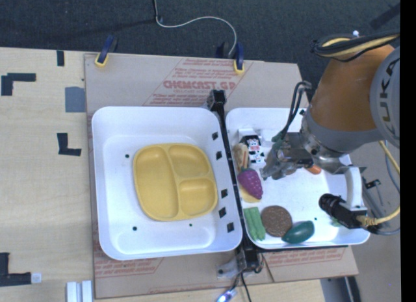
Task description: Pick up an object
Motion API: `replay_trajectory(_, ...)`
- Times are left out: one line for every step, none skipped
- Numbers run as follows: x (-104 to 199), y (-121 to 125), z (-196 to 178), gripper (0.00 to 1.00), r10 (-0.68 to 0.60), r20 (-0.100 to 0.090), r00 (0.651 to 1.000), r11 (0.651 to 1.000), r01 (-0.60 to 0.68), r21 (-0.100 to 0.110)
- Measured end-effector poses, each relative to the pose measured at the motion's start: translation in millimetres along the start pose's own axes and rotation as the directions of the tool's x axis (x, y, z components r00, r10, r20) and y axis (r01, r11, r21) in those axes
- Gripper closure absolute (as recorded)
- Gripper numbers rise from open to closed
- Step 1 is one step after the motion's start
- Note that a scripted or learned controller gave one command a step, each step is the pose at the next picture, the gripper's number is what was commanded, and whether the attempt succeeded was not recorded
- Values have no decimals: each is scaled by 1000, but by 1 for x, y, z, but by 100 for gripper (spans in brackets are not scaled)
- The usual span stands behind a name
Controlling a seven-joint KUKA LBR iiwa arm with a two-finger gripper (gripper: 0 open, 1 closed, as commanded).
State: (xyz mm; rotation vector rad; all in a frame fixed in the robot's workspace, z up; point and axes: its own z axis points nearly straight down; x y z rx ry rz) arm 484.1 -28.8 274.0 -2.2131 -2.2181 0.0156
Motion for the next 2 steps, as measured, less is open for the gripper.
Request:
replay_trajectory(46, 75, 97, 100, -2, -1, 1000, 1000, 2, -1)
replay_trajectory(43, 75, 92, 0, 1, 0, 1000, 1000, -1, -7)
